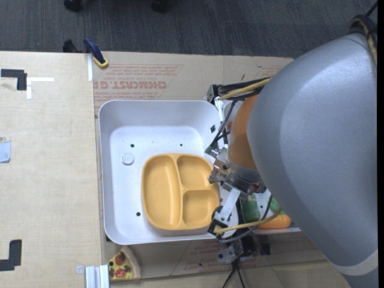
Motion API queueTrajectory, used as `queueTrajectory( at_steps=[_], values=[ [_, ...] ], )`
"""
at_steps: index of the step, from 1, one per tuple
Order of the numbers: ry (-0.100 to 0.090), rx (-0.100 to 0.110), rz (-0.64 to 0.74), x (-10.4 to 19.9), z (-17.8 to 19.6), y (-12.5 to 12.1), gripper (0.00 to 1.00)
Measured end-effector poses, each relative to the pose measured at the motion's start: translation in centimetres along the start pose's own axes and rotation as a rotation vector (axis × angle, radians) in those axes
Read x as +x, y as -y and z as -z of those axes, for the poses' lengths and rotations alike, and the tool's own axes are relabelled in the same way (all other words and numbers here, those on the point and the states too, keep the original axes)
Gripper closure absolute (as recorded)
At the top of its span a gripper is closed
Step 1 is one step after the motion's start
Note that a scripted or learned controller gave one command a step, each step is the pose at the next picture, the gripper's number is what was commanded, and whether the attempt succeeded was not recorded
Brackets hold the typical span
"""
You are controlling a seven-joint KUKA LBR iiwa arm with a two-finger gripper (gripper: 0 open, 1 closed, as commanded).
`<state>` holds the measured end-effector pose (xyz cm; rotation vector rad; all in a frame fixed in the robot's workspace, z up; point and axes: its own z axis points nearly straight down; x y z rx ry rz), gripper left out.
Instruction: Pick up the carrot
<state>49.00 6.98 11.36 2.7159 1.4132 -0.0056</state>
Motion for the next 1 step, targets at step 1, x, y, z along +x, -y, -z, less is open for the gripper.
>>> queueTrajectory(
  at_steps=[1],
  values=[
    [0.01,0.011,-0.13,0.32,1.61,0.56,1.0]
  ],
)
